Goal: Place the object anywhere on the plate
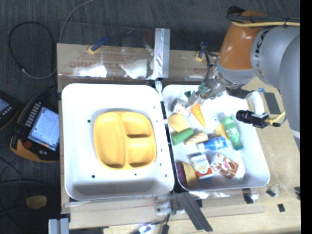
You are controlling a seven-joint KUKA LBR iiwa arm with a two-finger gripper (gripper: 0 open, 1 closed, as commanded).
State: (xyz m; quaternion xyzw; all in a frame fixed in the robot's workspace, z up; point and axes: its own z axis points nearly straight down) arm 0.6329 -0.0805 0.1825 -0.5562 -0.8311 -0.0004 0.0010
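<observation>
While the gripper [202,92] is hanging over the far part of the right bin [253,172], I cannot tell how its jaws are standing, because the tips are too small and mixed with the pale things under them. Nothing is clearly showing between them, so I am not saying that it is holding anything.

Just below the tips an orange carrot-shaped toy [198,114] is lying, with its point toward the near side. To me this is looking like the most probable object for the task, but it is only my judgement. It is sitting just beside the jaws, slightly nearer to the camera, and apart from them as far as I can see. Next to it a yellow rounded toy [178,123] and a green piece [182,136] are touching each other near the wall between the bins.

Further out, a green bottle [230,132], a small blue and white container [215,143] and two little cartons [214,165] are crowding the same bin. In the left bin [78,130] the yellow divided plate [125,139] is lying with no object on it, well apart from the arm.

The risk is coming from this crowding. If the jaws are descending a little off, they are possibly pinching the neighbour or pushing the carrot aside. Its tapered shape is also likely slipping out during the carry over the middle wall.
</observation>
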